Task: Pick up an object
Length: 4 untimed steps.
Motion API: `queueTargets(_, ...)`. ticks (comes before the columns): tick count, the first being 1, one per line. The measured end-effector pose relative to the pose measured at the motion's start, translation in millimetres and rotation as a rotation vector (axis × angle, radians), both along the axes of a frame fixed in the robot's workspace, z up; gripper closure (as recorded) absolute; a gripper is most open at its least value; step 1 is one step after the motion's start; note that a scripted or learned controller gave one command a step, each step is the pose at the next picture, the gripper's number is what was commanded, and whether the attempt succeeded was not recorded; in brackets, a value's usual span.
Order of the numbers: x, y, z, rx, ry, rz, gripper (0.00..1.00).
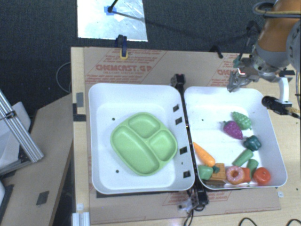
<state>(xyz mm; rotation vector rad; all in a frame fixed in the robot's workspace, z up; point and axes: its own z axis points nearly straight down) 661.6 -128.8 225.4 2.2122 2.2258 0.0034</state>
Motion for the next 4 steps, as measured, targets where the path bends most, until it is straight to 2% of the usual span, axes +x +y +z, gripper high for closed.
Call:
queueTargets(1, -18, 45, -10, 0.003, 0.003, 0.002, 1.00)
queueTargets(2, -44, 98, 8, 0.003, 0.003, 0.003, 1.00)
queueTargets(3, -36, 87, 9, 0.001, 0.001, -0.005, 1.00)
queueTargets(4, -30, 96, -1, 0.001, 0.002, 0.000, 1.00)
